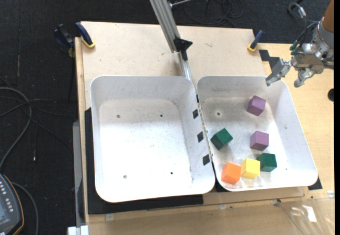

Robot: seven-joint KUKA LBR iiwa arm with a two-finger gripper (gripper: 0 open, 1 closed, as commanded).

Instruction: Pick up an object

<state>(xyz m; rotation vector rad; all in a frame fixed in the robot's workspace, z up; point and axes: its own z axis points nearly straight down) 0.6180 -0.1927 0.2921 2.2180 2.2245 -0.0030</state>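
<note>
My gripper (288,74) hangs above the far right corner of the right bin (297,122), open, with nothing between its two fingers. In that bin lie several cubes. A purple cube (256,105) sits nearest the gripper, toward the back. A second purple cube (259,139) lies lower down, with a dark green cube (221,138) to its left. Along the front sit an orange cube (231,173), a yellow cube (251,167) and another green cube (268,162), close together.
The left bin (103,122) stands beside the right one, the two rims meeting at the middle. A slanted metal pole (162,8) crosses the back of the bench. Clamps (85,36) sit at the board's far corners.
</note>
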